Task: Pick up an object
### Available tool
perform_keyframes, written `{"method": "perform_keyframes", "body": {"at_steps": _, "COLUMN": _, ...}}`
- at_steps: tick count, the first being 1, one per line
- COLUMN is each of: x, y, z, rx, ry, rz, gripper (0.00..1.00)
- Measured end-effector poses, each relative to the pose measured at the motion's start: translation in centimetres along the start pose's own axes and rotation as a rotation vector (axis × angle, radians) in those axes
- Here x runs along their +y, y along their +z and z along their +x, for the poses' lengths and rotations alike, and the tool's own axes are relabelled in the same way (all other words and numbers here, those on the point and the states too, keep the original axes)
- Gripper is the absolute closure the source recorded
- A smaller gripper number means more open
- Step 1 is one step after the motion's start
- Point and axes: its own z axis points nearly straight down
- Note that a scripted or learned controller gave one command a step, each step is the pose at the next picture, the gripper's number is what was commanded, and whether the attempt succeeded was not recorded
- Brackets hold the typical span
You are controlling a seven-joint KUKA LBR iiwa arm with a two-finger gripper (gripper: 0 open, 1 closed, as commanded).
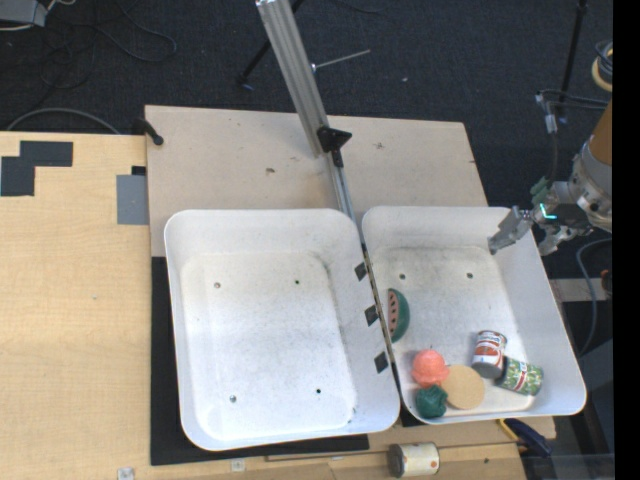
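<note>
Two white bins [265, 268], two cans [489, 351], one watermelon slice [398, 313], three small round items [430, 366].

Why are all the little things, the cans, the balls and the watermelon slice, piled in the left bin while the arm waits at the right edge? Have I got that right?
Not quite: they lie in the right bin, not the left. The camera view shows the cans, the balls and the watermelon slice there, toward its near end. The arm does wait at the right edge.

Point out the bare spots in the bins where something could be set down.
Left bin: its whole floor is bare. Right bin: bare across the far half, above the watermelon slice. Crowded at the near corner: can, orange ball, tan disc.
</note>
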Motion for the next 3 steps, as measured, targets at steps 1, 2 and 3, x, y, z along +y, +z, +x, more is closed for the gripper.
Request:
{"method": "perform_keyframes", "body": {"at_steps": 1, "x": 0.1, "y": -0.2, "z": 0.0, "rx": -0.001, "ry": -0.002, "rz": -0.004, "gripper": 0.00}}
{"method": "perform_keyframes", "body": {"at_steps": 2, "x": -0.1, "y": 4.1, "z": 0.3, "rx": 0.000, "ry": 0.001, "rz": 0.000, "gripper": 0.00}}
{"method": "perform_keyframes", "body": {"at_steps": 3, "x": 0.2, "y": 10.4, "z": 0.1, "rx": 0.001, "ry": 0.002, "rz": 0.002, "gripper": 0.00}}
